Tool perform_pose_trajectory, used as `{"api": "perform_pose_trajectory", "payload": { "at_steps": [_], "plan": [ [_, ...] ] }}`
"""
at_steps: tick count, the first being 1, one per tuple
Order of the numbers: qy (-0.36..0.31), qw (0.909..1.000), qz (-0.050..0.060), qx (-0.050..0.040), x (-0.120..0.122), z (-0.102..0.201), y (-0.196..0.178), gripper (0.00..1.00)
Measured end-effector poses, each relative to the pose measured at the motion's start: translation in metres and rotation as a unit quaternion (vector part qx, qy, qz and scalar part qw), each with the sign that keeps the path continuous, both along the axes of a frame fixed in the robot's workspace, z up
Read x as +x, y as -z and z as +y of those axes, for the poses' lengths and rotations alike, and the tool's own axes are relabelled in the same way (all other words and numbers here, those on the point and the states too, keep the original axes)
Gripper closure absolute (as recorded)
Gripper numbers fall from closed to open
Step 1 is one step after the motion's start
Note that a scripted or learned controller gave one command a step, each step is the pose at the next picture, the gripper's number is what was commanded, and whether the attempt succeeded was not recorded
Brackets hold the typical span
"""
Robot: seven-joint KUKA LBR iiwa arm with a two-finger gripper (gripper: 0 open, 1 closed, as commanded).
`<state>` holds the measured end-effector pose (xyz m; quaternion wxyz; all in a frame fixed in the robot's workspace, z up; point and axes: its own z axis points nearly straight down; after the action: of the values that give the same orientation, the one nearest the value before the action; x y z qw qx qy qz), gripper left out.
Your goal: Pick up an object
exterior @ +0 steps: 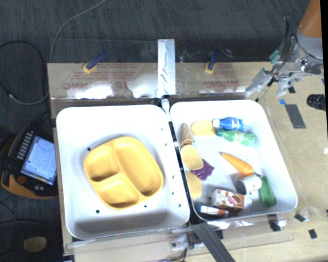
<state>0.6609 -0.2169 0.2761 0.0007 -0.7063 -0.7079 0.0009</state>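
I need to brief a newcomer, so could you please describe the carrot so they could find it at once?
Look in the right bin, near its middle. The carrot lies slanted there, below the green bottle. It is the one bright orange, tapered thing among its neighbours.

Left bin [71, 161] holds a yellow divided tray [123, 171], lying alone near its centre. Right bin [276, 148] holds a blue-and-white bottle [228, 123] touching a green bottle [237, 136] at the far side, an orange carrot [236, 162] mid-bin, a purple item [204, 169] beside pale yellow pieces along the left wall, and a small carton [228, 199] near the front. End effector [271, 78] sits beyond the right bin's far right corner, above the bench [310, 163]; its tip looks thin and blurred.
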Motion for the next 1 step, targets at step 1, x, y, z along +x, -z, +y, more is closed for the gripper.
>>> {"api": "perform_pose_trajectory", "payload": {
  "at_steps": [1],
  "plan": [
    [-0.015,0.9999,0.0,0.0001,-0.0556,0.0251,0.138,0.0]
  ]
}}
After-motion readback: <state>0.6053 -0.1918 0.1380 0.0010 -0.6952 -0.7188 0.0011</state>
